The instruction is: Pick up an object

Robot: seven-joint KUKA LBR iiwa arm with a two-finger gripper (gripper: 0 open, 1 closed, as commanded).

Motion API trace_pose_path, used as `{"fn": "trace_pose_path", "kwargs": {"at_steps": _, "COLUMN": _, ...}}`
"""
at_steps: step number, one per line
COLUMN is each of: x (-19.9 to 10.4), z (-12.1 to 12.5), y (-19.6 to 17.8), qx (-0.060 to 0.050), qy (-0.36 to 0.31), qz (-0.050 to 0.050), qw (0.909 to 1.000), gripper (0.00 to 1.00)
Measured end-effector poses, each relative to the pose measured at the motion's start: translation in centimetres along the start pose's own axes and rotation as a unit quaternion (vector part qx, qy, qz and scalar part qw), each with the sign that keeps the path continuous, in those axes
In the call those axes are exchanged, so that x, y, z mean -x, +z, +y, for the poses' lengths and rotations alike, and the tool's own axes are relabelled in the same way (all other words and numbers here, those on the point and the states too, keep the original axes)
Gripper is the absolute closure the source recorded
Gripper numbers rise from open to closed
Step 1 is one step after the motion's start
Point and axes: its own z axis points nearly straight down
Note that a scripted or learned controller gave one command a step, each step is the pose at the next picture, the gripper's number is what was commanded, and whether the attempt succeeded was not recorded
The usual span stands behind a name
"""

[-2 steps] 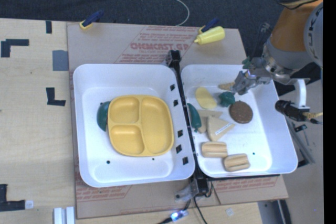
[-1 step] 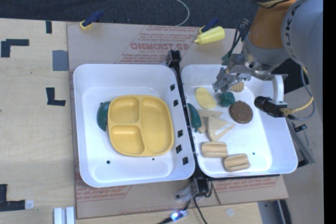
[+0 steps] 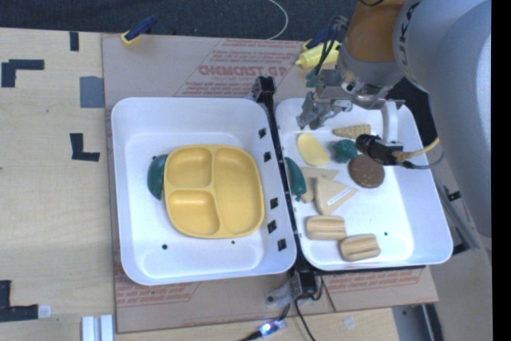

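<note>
tan roll [image 3: 358,247] front; claw [image 3: 313,116] over rt bin [image 3: 415,251].

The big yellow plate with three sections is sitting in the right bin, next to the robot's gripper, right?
Not quite. The camera view shows the yellow plate in the left bin, not the right one. The gripper hangs over the right bin, where the small food pieces lie.

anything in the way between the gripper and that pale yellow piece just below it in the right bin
Nothing visible does. The gripper hangs at the right bin's top left, and the pale yellow piece lies just below it with open white floor between; the teal piece sits off to its right.
</note>
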Motion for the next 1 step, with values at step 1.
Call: {"fn": "trace_pose_path", "kwargs": {"at_steps": 1, "x": -5.24, "z": 1.01, "y": -2.31, "qx": 0.001, "qy": 0.000, "qz": 0.000, "qw": 1.0000, "gripper": 1.00}}
